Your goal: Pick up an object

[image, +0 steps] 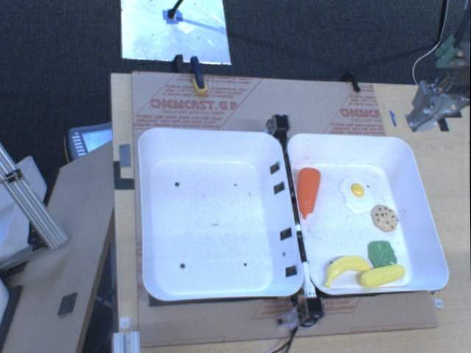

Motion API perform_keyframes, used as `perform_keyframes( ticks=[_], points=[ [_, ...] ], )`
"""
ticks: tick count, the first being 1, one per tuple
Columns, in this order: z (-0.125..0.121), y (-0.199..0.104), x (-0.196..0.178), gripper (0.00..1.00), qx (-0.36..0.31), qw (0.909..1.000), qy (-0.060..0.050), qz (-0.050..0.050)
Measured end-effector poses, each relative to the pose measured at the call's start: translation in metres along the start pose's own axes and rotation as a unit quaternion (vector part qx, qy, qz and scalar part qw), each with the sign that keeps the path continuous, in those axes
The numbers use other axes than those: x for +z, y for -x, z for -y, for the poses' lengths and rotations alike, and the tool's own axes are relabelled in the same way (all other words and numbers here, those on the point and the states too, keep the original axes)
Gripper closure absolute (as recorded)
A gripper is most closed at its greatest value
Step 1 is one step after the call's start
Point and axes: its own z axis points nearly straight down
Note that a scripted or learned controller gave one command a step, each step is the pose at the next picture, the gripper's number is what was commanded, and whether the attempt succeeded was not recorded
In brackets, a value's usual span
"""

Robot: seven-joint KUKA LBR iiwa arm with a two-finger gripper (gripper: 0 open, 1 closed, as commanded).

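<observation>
The right bin (pixel 414 169) holds several toy foods. An orange carrot (pixel 307 190) lies along its left wall. A fried egg (pixel 356 194) and a brown cookie (pixel 384 218) sit to the carrot's right. At the bin's front lie a green piece (pixel 381 252), a banana (pixel 343 268) and a long yellow piece (pixel 383 275), close together. My gripper (pixel 436 106) hangs at the view's right edge, beyond the far right corner of that bin and well away from every object.
The left bin (pixel 213 219) stands beside the right one, joined by a black clipped divider (pixel 287 197). Both rest on a cardboard sheet (pixel 221 101). A shiny plate (pixel 175 20) lies behind the bench. A side table (pixel 66 219) stands at the left.
</observation>
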Motion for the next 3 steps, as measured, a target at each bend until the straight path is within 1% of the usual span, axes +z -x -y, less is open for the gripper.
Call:
perform_keyframes(
  ticks=[1,2,3],
  points=[
    [-0.032,-0.079,0.014,1.00,-0.002,1.0000,-0.003,-0.001],
    [-0.019,-0.102,0.012,1.00,0.001,1.0000,-0.003,-0.001],
    [-0.010,-0.096,0.012,1.00,0.003,1.0000,-0.003,0.000]
  ],
)
